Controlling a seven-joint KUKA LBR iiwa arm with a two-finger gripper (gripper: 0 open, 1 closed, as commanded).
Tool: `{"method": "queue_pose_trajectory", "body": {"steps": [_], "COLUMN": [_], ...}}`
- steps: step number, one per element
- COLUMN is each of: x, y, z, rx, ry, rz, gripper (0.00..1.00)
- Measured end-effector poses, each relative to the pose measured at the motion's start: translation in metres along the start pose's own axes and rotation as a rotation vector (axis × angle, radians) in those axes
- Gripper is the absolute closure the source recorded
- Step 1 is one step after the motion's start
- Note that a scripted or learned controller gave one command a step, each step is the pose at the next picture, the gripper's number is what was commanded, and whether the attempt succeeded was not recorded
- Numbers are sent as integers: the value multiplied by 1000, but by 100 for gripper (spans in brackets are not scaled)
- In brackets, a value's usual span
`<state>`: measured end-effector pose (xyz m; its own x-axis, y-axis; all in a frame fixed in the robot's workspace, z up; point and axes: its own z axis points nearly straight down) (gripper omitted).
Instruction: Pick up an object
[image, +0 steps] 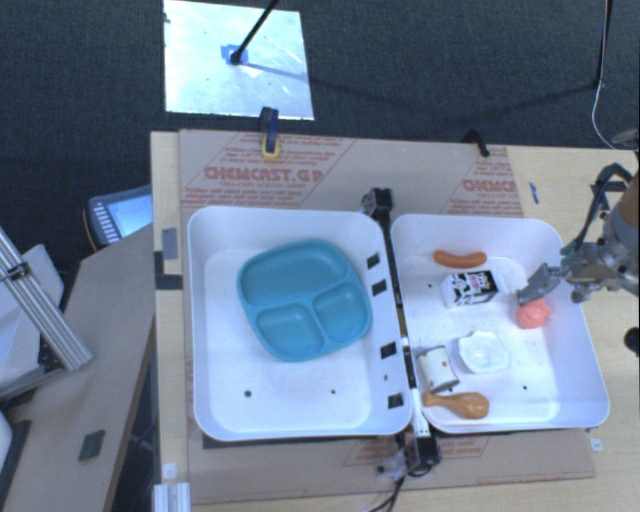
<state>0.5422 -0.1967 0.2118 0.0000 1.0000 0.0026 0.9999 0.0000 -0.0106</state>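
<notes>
My gripper (558, 288) reaches in from the right over the right edge of the right bin (590, 385). It is open, with nothing between its fingers. A pink rounded object (534, 314) lies just below its left finger (537, 283). Further left in the same bin are a black-and-white carton (470, 288) and an orange sausage (460, 258). Toward the front lie a white cup (481, 352), a small white-and-brown item (435, 367) and a tan drumstick (458, 404).
The left bin (225, 400) holds a blue divided plate (303, 312). A black-clipped divider (392, 310) runs between the bins. Cardboard (300, 172) lies under both, with a reflective sheet (238, 58) beyond it and a side table (70, 350) at the left.
</notes>
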Motion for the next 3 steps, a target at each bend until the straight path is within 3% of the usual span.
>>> {"method": "queue_pose_trajectory", "body": {"steps": [1,3], "x": [1,-1], "y": [3,7], "z": [-7,98], "rx": [-12,-8], "ry": [-3,-1], "rz": [-4,-1], "gripper": [0,0]}}
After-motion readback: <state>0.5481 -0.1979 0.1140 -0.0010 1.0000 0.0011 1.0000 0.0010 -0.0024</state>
